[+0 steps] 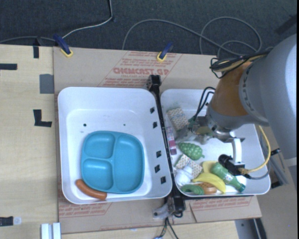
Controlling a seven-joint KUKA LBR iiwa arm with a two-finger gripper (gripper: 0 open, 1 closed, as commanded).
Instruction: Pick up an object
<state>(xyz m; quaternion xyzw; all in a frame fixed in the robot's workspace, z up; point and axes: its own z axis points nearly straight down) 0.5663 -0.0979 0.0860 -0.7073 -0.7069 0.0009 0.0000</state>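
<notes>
My gripper [196, 128] hangs low in the right bin [261, 156], just above a green bumpy toy fruit [191, 150] and right of a checkered beige block [177, 117]. Nothing visibly hangs from the gripper. Along the bin's front lie a yellow banana [213, 179], a green bottle [227, 176], a white piece [185, 172] and a green-and-orange piece [199, 188]. A pink strip [172, 144] lies by the bin's left wall. The arm's grey body and orange band [229, 91] hide the bin's far right part.
The left bin [70, 108] holds a blue divided plate [112, 161] and a brown sausage [91, 189] at its front left corner. A black divider clip [154, 81] sits between the bins. Cables run across the cardboard behind.
</notes>
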